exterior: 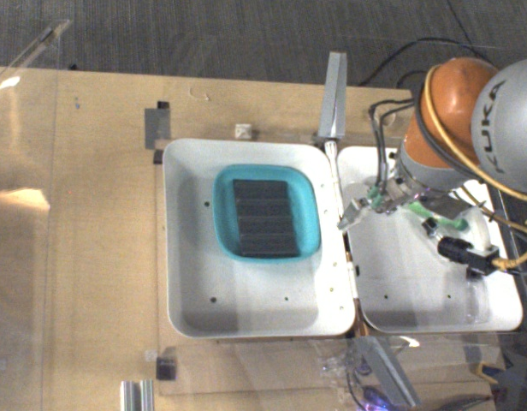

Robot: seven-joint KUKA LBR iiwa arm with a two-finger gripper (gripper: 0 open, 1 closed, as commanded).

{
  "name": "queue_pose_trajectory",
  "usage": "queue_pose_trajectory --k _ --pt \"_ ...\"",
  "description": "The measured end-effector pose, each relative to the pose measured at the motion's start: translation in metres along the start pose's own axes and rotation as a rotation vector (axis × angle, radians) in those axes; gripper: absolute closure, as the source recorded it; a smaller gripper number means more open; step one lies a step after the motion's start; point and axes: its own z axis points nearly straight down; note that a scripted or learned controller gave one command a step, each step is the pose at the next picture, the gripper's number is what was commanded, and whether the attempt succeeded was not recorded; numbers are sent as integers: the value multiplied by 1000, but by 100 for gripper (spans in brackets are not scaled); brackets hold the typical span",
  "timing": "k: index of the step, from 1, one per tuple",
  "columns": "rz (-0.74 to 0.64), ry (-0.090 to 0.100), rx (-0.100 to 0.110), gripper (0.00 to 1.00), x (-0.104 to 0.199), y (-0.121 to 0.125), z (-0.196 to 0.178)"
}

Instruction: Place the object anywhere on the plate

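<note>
Blue plate [308, 221] sat in left bin [186, 298], with a dark ribbed object [263, 219] apparently lying on it. End effector [366, 205] hung over right bin [417, 306] near the shared wall. Could not tell whether it was open or closed.

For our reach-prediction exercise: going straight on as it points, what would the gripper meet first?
The gripper would probably meet the left bin's right rim first, the teal plate beyond; depth is unclear.
</note>
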Motion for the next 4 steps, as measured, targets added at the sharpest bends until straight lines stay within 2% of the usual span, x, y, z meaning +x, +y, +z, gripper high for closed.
queue_pose_trajectory --k 1,2,3,4 --pt "124 0 -1 0 68 3 -44" --pt "135 1 0 0 66 -2 -42" --pt "176 1 2 0 78 18 -16" --pt "202 0 2 0 5 67 1"
